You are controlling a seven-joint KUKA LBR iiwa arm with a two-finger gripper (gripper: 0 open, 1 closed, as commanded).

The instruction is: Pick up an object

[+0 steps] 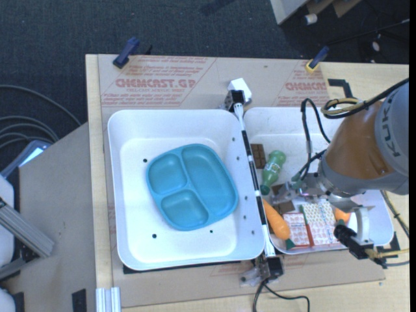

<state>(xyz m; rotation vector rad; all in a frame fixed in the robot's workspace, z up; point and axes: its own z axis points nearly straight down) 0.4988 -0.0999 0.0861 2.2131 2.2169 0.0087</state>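
My gripper [300, 186] reaches down into the right bin [286, 119], hanging from the grey and orange arm [357, 155] that covers much of that bin. It hovers over the bin's middle, just right of a green bottle [272, 164] lying on its side. A brown block [258, 155] rests against the bin's left wall. An orange carrot [278, 221] lies at the front left. Beside it sits a red-and-white patterned box [313, 223]. A small dark brown piece [284, 207] lies directly below the gripper. Nothing shows held.
The left bin [130, 174] holds a blue divided plate [192, 186]. A black divider rail [250, 174] runs between the bins. Cables [312, 119] loop at the arm's back, and a black part [351, 236] of the arm overhangs the right bin's front edge.
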